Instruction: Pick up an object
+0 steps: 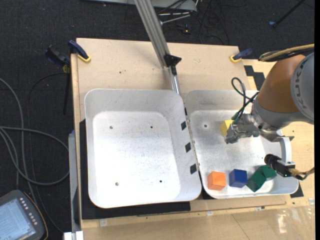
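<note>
The grey arm with its orange band (285,91) reaches in over the right bin (200,104), and its tool (234,134) hangs low inside that bin, roughly at the bin's middle. A yellow block (226,127) sits just beside the tool, on the side toward the left bin (100,101), touching or nearly touching the tool's tip; whether the tool is apart, together or clamped on the block I cannot tell, since the wrist hides the tip. Along the right bin's near wall three more blocks lie in a row: an orange cube (216,180) nearest the left bin, a blue cube (238,178) just beside it, and a green block (261,178) next, tilted, at the bin's near corner farthest from the left bin. Both bins rest on the pale wooden tabletop (130,66), whose far corners carry yellow-and-blue clamps (80,51). A slanted metal pole (152,26) crosses the tabletop's far edge above the seam between the bins.
</note>
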